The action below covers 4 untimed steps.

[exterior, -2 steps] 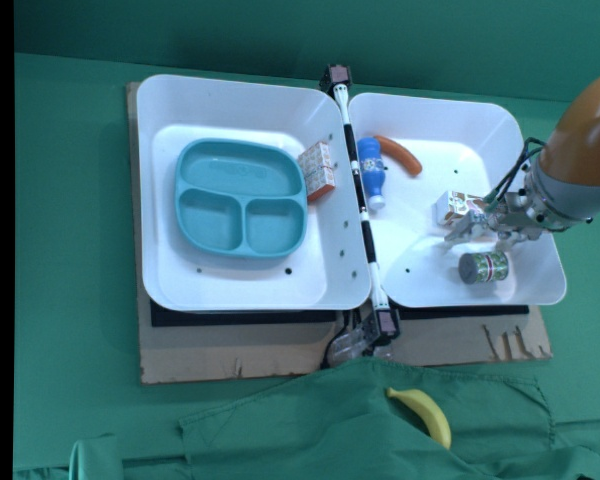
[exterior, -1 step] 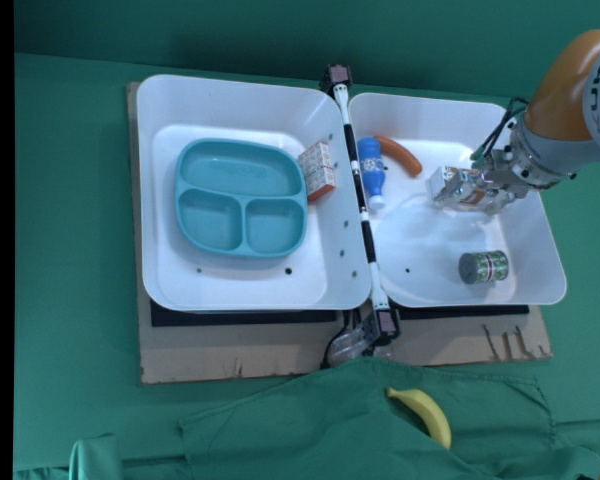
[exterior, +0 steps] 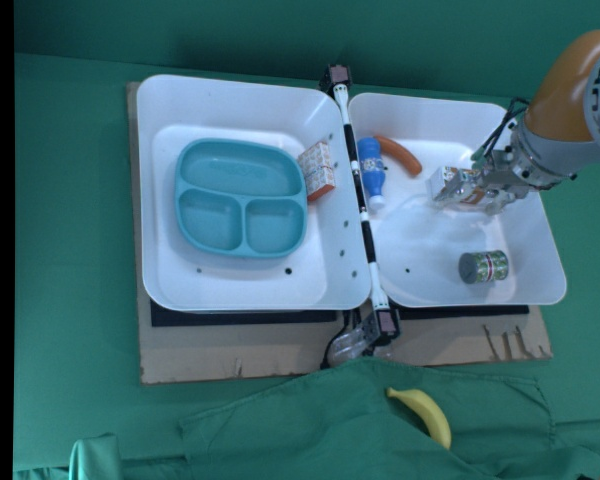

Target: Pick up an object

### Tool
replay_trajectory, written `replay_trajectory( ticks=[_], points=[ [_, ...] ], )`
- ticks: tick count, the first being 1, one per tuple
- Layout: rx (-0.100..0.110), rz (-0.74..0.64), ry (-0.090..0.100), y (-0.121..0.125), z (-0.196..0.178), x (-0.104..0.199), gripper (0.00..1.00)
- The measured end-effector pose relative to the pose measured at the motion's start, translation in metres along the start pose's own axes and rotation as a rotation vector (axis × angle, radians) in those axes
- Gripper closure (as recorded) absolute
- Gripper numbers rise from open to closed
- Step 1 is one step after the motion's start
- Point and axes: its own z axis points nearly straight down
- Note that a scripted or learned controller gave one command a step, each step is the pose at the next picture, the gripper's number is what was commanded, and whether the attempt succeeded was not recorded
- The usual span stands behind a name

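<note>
The arm [exterior: 570,98] enters from the right, its gripper [exterior: 460,188] low over the upper middle of the right bin [exterior: 540,268]. Whether the gripper is open or closed cannot be told (the tip is a blur of metal and orange).

A can [exterior: 483,266] lies on its side near the right bin's front edge, with bare floor to its left. A bottle [exterior: 370,168] rests along the divider [exterior: 360,208], a sausage [exterior: 398,154] just beside it near the back wall.

In the left bin [exterior: 180,108], a teal plate [exterior: 242,197] takes the centre; a small carton [exterior: 318,167] touches its right edge.

A banana [exterior: 425,413] lies on the green cloth [exterior: 280,428], well apart.
</note>
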Motion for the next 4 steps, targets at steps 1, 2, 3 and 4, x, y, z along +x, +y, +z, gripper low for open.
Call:
replay_trajectory(
  ticks=[1,2,3,4],
  points=[
    [0.003,-0.001,0.000,0.034,0.001,0.000,0.00],
    [0.003,-0.001,0.000,0.033,0.001,0.000,0.00],
    [-0.008,0.002,-0.004,0.035,-0.014,-0.001,1.00],
    [0.017,0.002,0.005,-0.014,-0.020,0.001,1.00]
  ],
)
